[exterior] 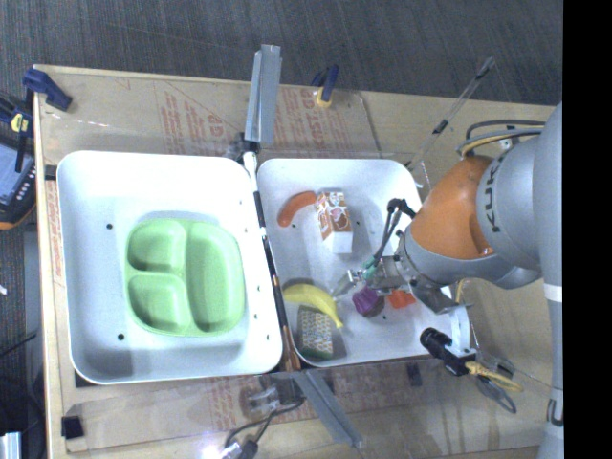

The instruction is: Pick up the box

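Observation:
The box is a small orange and white carton lying in the upper middle of the right bin, just right of a red-orange sausage. My gripper hangs low over the bin's right half, below and to the right of the box and apart from it. It sits directly above a purple object and next to a small red piece. The grey arm with its orange band covers the bin's right side.
A banana and a grey mesh block lie near the front of the right bin. The left bin holds a green divided tray. A metal bar stands behind the bins.

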You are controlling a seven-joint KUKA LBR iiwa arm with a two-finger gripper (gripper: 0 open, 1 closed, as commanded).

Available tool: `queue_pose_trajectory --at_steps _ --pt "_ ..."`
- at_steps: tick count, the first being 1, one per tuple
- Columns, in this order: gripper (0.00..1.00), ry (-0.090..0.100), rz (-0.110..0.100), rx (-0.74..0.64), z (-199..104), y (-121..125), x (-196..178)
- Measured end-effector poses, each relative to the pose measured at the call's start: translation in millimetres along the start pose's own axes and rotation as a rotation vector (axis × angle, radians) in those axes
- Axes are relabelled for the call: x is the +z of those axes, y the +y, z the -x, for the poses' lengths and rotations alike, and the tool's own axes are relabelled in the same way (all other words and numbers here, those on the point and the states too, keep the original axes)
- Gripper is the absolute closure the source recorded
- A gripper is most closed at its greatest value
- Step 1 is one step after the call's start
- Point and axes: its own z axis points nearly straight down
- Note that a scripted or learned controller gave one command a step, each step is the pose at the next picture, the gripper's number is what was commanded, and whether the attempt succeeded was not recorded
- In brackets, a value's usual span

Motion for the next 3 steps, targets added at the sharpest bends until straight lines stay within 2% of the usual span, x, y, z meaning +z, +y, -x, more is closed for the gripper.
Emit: queue_pose_trajectory --at_steps 1,2,3 --pt "1.00 -0.002 -0.001 -0.006 0.2 0.4 -9.8" --pt "0.00 -0.002 -0.001 -0.007 0.1 0.4 -9.9" --pt "0.00 0.000 0.001 -0.042 4.4 67.5 -4.5"
